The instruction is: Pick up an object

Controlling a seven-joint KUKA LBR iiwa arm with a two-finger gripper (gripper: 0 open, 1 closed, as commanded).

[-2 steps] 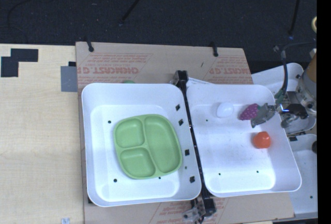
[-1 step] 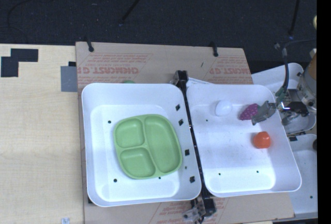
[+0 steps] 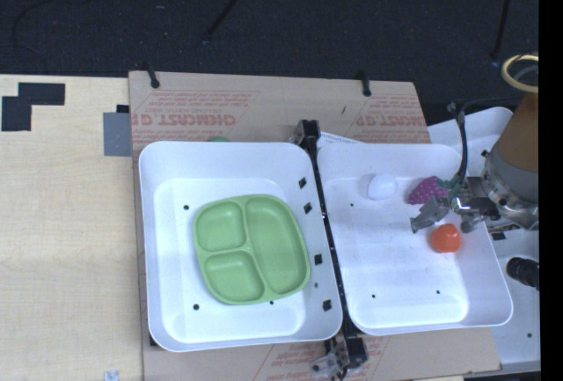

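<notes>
Bench: two shallow white bins side by side on a brown cardboard sheet [image 3: 264, 111] with reversed red lettering, pale wood tabletop [image 3: 62, 221] off to the left.
Left bin [image 3: 167, 172]: holds a light green divided plate [image 3: 251, 249], three compartments, lying flat and turned a bit at an angle, more or less mid-bin.
Right bin [image 3: 396, 300]: three small things, all bunched in the upper right part of it.
White ball-ish object [image 3: 382, 186]: near the top of the right bin, hard to make out against the white floor, well apart from the gripper.
Purple bumpy thing [image 3: 426, 189]: looks like a toy grape bunch, just right of the white one and right above the gripper's tip.
Orange ball [image 3: 445, 238]: round, sits just below the gripper, right up against it or nearly so; can't say if they actually touch.
Arm [image 3: 519, 150]: comes in from the right edge, grey with the tan/orange section up top, cable looping above it.
Gripper [image 3: 428, 217]: low over the right bin between the purple thing and the orange ball, pointing left. Honestly can't tell how the claw is set from this angle, and I see nothing clamped in it.
</notes>
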